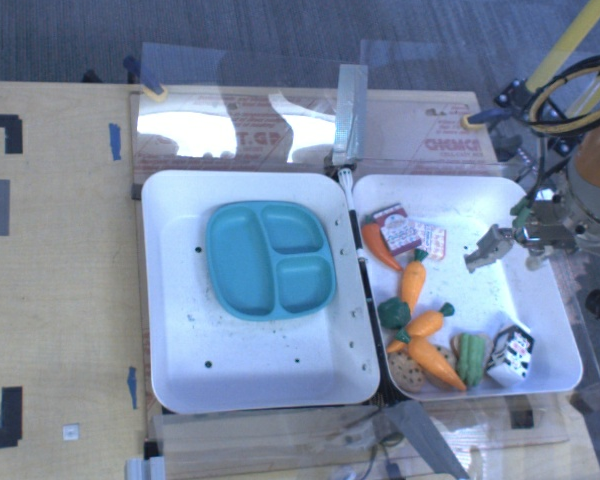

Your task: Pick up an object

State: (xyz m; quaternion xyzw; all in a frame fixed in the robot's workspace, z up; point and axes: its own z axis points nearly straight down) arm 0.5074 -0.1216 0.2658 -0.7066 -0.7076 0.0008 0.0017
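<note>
The right bin point(550, 298) holds several toy foods. A red box point(395, 230) and a pale patterned packet point(432, 240) lie near its back left. Below them come an upright orange carrot point(412, 281), a dark green piece point(393, 314), a second carrot point(427, 322) and a third carrot point(436, 365) on a brown perforated disc point(408, 371). A green vegetable point(470, 356) and a black-and-white carton point(511, 352) sit at the front right. My gripper point(505, 258) hovers over bare bin floor right of the packet, open, nothing between its fingers point(483, 252).
The left bin point(170, 348) carries a teal divided plate point(270, 258). A ridge point(360, 278) separates the two bins. Yellow and black cables point(565, 78) hang at the upper right beside the arm point(592, 163).
</note>
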